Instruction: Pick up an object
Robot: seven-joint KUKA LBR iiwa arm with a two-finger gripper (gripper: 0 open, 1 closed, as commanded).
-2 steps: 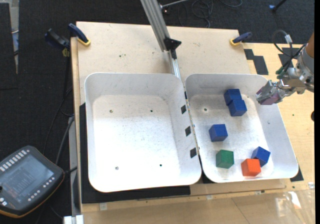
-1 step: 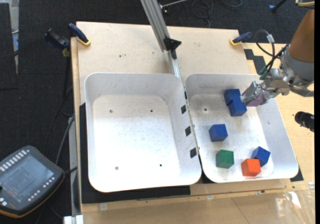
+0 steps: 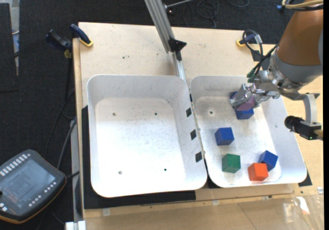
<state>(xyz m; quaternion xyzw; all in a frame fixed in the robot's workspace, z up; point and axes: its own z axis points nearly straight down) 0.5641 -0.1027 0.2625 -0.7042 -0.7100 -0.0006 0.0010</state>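
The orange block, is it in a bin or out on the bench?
In a bin: the orange block lies in the right bin, beside a blue block.

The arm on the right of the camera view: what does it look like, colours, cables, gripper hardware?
The arm has a broad rounded orange-brown band above a grey wrist section. A pale looped cable sits at its top, and thin dark and green wires run near the wrist. The gripper is small, metallic grey. A black fitting hangs on a grey bracket below.

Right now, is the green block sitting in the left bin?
No, the green block sits in the right bin, between a blue block and the orange block.
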